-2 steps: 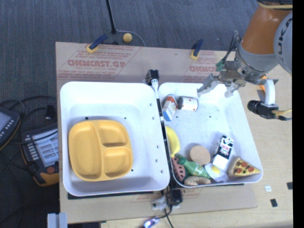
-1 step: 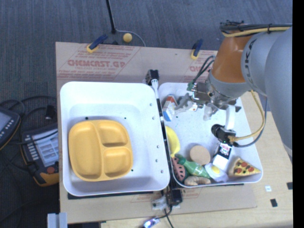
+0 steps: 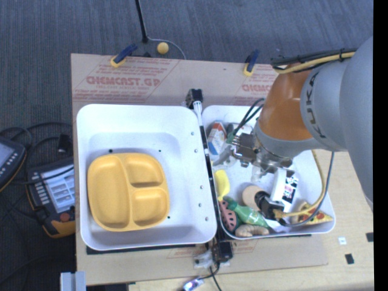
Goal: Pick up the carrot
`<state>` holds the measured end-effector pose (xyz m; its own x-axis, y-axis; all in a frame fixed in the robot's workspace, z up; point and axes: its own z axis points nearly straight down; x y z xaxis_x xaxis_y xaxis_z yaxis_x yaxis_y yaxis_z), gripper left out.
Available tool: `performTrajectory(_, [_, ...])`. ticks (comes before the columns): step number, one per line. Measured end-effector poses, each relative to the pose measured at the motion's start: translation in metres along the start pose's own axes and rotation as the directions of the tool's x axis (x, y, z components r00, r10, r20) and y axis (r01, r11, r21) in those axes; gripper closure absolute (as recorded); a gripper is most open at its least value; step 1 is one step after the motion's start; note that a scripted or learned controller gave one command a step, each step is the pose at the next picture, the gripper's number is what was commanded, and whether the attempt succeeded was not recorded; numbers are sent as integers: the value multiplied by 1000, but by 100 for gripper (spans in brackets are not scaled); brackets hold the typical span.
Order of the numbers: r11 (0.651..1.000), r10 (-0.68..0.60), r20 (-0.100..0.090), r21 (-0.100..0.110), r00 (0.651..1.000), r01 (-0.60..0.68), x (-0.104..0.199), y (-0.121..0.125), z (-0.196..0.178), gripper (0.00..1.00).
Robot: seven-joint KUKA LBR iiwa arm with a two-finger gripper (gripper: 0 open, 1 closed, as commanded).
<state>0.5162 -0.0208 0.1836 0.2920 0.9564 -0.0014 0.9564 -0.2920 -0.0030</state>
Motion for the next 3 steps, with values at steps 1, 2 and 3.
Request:
performTrajectory(1, [1000,-16,0,0,1000,16,-84,-7,22,0])
performTrajectory(2, [976,-216,-1,-1,976,216,-88,-7,70,0])
performTrajectory(3, [903,-430,-5,-6,903,430,-122,6,95,0])
